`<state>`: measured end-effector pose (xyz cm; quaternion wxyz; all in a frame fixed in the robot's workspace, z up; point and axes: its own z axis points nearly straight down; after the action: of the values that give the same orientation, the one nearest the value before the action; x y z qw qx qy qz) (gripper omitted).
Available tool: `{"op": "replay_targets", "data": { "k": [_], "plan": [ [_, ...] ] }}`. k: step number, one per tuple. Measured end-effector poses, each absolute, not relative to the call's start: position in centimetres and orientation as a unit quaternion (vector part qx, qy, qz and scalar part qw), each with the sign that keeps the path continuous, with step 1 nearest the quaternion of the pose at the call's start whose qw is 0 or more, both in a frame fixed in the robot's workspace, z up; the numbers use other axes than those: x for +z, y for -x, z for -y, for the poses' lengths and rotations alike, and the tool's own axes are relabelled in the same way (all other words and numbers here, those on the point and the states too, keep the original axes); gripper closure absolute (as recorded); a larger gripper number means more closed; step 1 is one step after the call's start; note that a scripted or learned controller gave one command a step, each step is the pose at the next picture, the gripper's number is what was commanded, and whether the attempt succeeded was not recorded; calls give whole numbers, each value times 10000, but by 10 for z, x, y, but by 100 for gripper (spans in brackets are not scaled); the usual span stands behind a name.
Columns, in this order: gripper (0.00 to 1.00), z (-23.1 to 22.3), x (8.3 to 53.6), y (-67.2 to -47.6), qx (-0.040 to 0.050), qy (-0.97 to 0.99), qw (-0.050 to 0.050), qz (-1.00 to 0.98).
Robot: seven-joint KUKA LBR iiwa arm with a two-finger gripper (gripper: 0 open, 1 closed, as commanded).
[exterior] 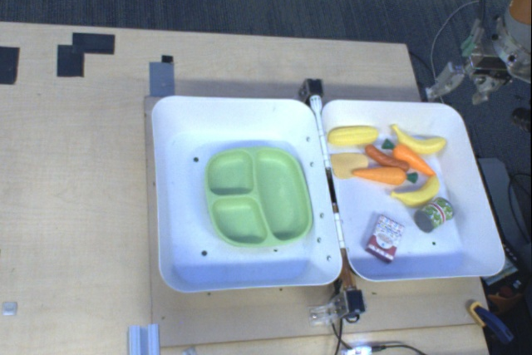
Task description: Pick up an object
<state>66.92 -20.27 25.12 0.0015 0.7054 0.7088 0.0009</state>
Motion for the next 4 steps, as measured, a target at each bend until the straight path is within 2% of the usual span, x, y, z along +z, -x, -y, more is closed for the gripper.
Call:
{"op": "replay_targets", "data": {
  "k": [1,2,3,4],
  "plan": [
    [0,205,123,-667,-1,-7057,-5,-7085],
    [0,174,86,-592,14,-7062,18,-7080],
    [100,174,99,-594,34,-7056,49,-7085],
    [100,101,199,-566,18,-7053,15,-7089]
  ]
}}
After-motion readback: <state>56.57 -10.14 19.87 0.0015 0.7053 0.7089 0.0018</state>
